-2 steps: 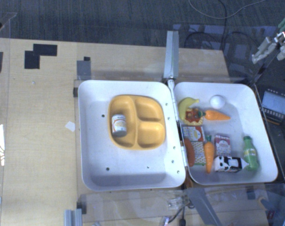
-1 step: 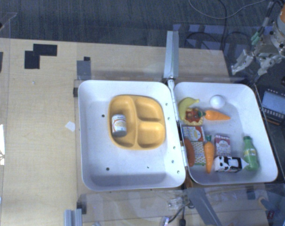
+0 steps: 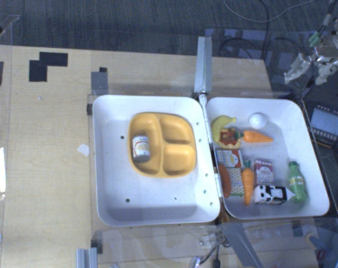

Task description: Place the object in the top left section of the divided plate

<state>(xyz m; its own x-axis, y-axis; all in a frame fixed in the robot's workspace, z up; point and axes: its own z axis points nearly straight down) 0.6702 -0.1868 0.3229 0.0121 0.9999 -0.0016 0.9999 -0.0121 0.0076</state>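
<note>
Can [image 3: 141, 148] in plate [image 3: 177, 162], jaws [image 3: 317, 66] well apart

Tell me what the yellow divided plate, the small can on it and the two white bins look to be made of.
Yellow divided plate: probably moulded plastic, going by its even colour, soft sheen and rounded ridges.
Small can: likely metal or a plastic imitation, with a silvery top and a printed label; too small to settle.
Two white bins: seemingly thin formed plastic, with a smooth glossy surface and rounded corners.

Pale grey metal hand [image 3: 319, 66] with green fittings and thin dark cables
</note>
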